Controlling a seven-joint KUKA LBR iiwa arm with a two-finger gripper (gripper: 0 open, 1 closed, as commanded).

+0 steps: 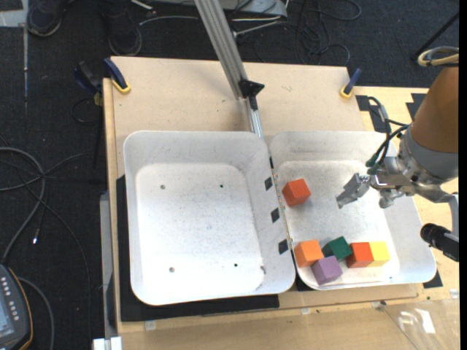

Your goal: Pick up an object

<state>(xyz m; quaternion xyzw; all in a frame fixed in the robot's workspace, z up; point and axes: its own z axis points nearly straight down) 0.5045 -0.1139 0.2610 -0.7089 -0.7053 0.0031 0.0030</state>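
Gripper (355, 191) seen above the right bin (408, 268) — finger opening cannot be told, nothing visibly gripped. Lone orange cube (295, 192) lies left of it, apart; five more blocks (340, 257) clustered near the front wall.

A tan wooden bench (190, 97) is carrying two shallow white bins side by side, the left bin (139, 195) and the right bin (321, 143), their inner rims touching. A dark mat (124, 308) is peeking out under the left bin, and clamps (117, 75) are gripping the bench's far corners.
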